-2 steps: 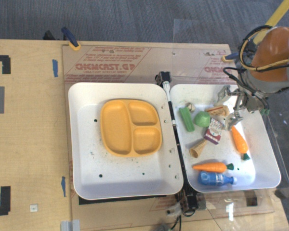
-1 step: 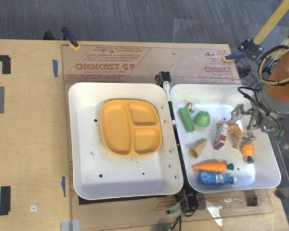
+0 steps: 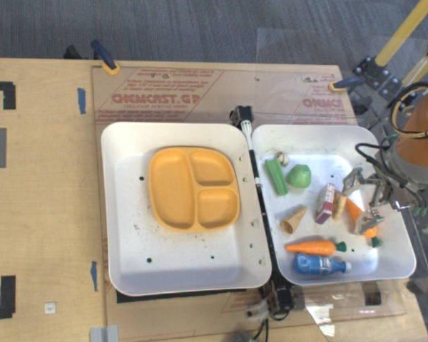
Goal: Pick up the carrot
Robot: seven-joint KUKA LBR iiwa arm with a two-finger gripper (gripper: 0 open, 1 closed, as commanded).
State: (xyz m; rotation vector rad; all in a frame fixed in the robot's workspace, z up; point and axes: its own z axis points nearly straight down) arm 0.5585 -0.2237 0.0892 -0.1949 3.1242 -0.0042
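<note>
Metal pincer (image 3: 365, 199) spread wide, straddling orange wedge (image 3: 354, 209) — carrot (image 3: 311, 247) apart

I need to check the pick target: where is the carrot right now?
The carrot lies flat in the right bin, near its front edge, just behind the blue bottle and in front of the ice cream cone.

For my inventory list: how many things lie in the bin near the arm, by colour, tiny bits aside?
Green: 2 (stick, ball)
Orange: 2 (carrot, wedge)
Blue: 1 (bottle)
Tan: 1 (cone)
Purple: 1 (box)
Total: 7
</note>
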